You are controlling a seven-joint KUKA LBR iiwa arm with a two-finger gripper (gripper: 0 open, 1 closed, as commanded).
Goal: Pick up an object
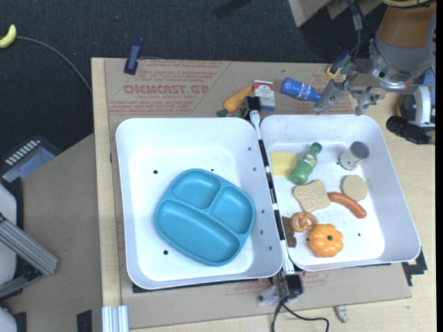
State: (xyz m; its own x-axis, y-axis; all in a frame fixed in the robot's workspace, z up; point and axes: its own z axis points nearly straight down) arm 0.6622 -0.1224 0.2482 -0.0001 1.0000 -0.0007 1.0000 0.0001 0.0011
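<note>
- Gripper [348, 97] hangs w/ fingers spread, grasping nothing, over right bin's [400, 206] far rim.
- We judge it poised above green bottle [305, 164], tin can [353, 155].

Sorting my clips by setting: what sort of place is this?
Probably a robotics lab bench: a robot arm over two white bins, toy food like a pumpkin, and loose cables on dark carpet.

Two white bins [131, 206]; one blue tray [203, 216]; right bin: one bottle [305, 163], pumpkin [325, 240], sausage [347, 203], pretzel [302, 221], can [353, 155].
</note>
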